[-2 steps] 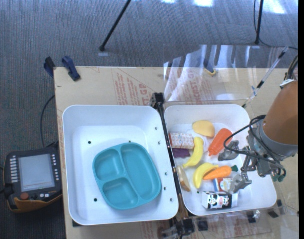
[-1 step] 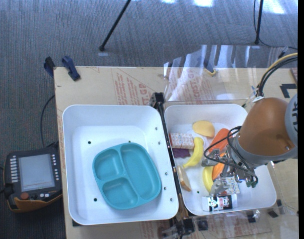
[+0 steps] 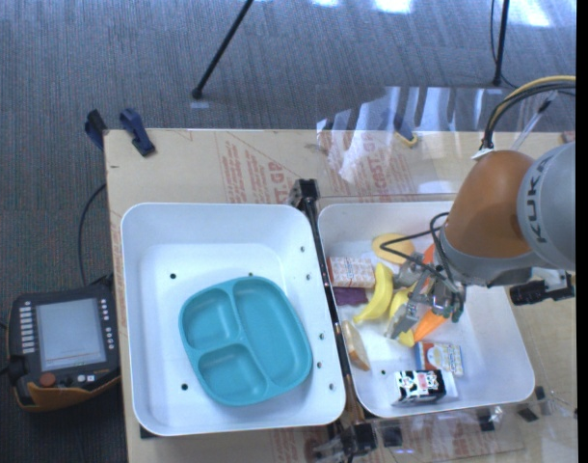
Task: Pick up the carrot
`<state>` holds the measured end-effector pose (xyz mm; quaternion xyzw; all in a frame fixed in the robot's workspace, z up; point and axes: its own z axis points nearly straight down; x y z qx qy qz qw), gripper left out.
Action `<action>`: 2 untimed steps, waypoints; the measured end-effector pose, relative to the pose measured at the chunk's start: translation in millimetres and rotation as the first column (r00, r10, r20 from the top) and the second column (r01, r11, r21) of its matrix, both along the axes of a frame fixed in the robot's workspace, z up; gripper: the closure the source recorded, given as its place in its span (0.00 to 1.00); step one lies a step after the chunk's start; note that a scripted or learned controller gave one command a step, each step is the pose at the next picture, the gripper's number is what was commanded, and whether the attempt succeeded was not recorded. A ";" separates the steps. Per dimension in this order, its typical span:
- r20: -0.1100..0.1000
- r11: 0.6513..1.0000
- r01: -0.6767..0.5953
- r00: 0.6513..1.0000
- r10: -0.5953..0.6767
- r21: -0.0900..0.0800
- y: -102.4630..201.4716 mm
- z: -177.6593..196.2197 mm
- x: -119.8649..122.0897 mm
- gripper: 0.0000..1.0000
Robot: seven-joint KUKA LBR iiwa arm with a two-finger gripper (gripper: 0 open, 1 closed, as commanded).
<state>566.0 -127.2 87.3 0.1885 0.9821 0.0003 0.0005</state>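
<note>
1. You have one overhead view of the bench: two white bins side by side, the left bin [image 3: 140, 258] holding a blue divided plate [image 3: 246, 339], the right bin [image 3: 506, 355] holding a heap of food items.
2. Your arm [image 3: 506, 215] reaches in from the right, and its gripper [image 3: 421, 309] sits low over the middle of the right bin.
3. The carrot [image 3: 431, 324] lies in the right bin directly under the gripper, an orange piece showing beside and below the fingertips.
4. You cannot tell from this angle whether the pincer is spread or pressed together, nor whether it is pinching the carrot.
5. A banana [image 3: 379, 299] lies just left of the gripper, touching the clutter around it.
6. A small box [image 3: 350, 271] sits at the bin's left wall, above the banana.
7. A black-and-white milk carton [image 3: 421, 384] lies near the front wall, below the carrot.
8. A handheld control pendant [image 3: 63, 340] rests on the floor left of the bench.
</note>
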 end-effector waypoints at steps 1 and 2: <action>0.001 1.000 -0.006 1.000 0.006 0.000 2.1 9.9 1.2 1.00; 0.001 0.926 0.378 0.926 -0.378 0.000 15.1 59.0 -16.5 1.00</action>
